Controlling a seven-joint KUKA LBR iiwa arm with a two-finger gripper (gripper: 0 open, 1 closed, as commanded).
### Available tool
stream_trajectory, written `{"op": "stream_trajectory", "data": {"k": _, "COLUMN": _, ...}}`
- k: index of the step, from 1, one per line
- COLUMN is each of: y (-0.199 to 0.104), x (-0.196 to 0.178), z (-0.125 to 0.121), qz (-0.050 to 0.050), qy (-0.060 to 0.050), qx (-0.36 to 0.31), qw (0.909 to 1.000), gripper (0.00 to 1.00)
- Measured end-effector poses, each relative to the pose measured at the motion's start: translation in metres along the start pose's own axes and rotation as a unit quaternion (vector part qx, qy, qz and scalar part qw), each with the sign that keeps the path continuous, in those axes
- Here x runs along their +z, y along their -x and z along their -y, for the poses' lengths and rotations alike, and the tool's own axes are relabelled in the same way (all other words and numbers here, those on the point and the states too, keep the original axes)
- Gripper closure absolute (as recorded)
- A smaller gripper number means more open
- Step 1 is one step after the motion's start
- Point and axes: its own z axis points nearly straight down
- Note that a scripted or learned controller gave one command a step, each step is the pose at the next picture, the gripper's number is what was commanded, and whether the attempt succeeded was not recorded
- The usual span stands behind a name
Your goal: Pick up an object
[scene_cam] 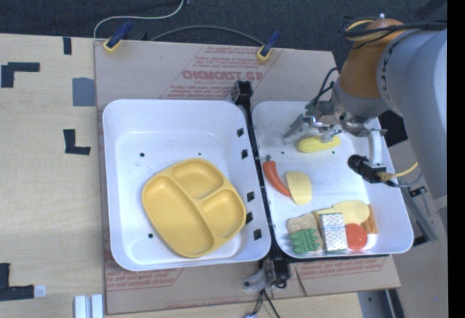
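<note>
Yellow banana-shaped toy (318,144) lies in the right bin (280,117), near its far wall, directly under the end effector (317,126). Its metal fingers (297,128) are spread apart and reach down to just above the toy or onto it; whether they grip it cannot be told. Nearer the camera in that bin lie an orange carrot (275,177), a pale yellow wedge (299,187) and a cluster of toy foods (330,227). In the left bin (120,120) rests a yellow divided plate (192,205).
</note>
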Motion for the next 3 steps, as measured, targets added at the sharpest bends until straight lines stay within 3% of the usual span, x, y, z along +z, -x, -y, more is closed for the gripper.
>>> {"op": "stream_trajectory", "data": {"k": 1, "y": 0.03, "x": 0.023, "z": -0.034, "qz": -0.002, "qy": -0.011, "qx": 0.001, "qw": 0.9999, "gripper": 0.0}}
{"op": "stream_trajectory", "data": {"k": 2, "y": -0.057, "x": -0.085, "z": 0.01, "qz": -0.004, "qy": -0.009, "qx": -0.002, "qw": 0.9999, "gripper": 0.0}}
{"op": "stream_trajectory", "data": {"k": 3, "y": -0.095, "x": -0.079, "z": 0.064, "qz": -0.004, "qy": -0.016, "qx": 0.001, "qw": 0.9999, "gripper": 0.0}}
